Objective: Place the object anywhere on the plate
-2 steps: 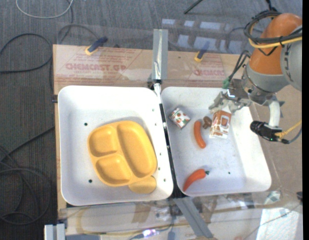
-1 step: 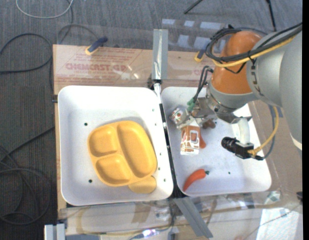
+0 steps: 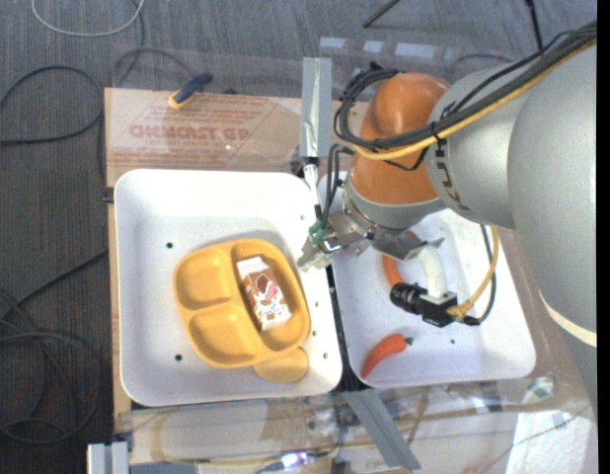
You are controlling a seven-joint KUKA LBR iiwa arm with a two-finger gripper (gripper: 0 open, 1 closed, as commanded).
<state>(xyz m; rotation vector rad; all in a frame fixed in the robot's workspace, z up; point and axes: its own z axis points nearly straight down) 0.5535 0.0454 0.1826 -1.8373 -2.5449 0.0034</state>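
A yellow plate (image 3: 218, 316) with three compartments lies in the left bin (image 3: 157, 215). A small white and brown carton (image 3: 264, 296) rests on the plate, lying across its right-hand compartment. My gripper (image 3: 318, 244) hangs over the divide between the two bins, just up and to the right of the plate and apart from the carton. Nothing shows between its tips. The orange-banded wrist (image 3: 399, 146) rises behind it.
A toy carrot (image 3: 382, 352) lies at the front of the right bin (image 3: 502, 354). Another orange piece (image 3: 392, 268) peeks out under the wrist. A yellow lump (image 3: 283, 365) sits against the plate's front edge. A cardboard sheet (image 3: 187, 136) lies behind the left bin.
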